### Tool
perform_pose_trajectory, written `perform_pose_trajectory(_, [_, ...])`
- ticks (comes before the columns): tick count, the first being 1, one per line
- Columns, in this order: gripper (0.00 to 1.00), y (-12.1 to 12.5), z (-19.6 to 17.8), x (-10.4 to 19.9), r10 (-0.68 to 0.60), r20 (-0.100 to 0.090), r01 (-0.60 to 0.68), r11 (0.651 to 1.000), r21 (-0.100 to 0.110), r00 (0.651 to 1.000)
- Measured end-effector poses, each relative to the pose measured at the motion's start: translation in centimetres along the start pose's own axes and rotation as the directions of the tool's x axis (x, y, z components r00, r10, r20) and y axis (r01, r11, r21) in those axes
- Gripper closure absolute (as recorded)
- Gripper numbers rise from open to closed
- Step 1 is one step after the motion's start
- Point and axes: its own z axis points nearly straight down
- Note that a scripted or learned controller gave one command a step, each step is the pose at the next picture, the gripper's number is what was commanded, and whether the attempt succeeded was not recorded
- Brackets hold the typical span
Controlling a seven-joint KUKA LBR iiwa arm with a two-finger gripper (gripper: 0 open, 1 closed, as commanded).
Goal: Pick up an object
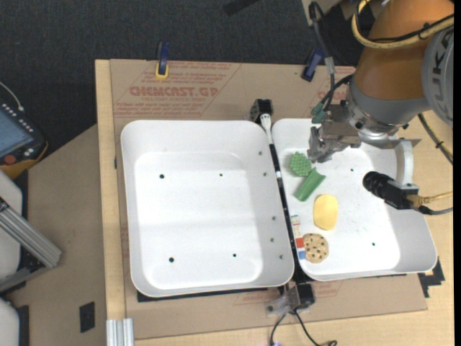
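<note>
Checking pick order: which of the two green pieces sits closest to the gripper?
The textured green piece, directly under the gripper; the smooth green wedge lies farther toward the yellow item.

fixed overhead camera, slanted down, both bins [130, 193]

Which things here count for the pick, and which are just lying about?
For the pick:
gripper
green block
green stick
yellow piece
cookie
right bin

Lying about:
left bin
cardboard sheet
blue clamp
</note>
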Motion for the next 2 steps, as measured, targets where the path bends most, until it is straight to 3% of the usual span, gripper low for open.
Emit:
perform_pose_trajectory(1, [1.00, -2.5, -3.9, 5.9, -0.010, -0.002, 0.010, 1.000, -0.009, 1.000])
perform_pose_trajectory(2, [1.00, -7.6, -5.9, 9.0, -0.007, -0.001, 0.007, 1.000, -0.002, 1.000])
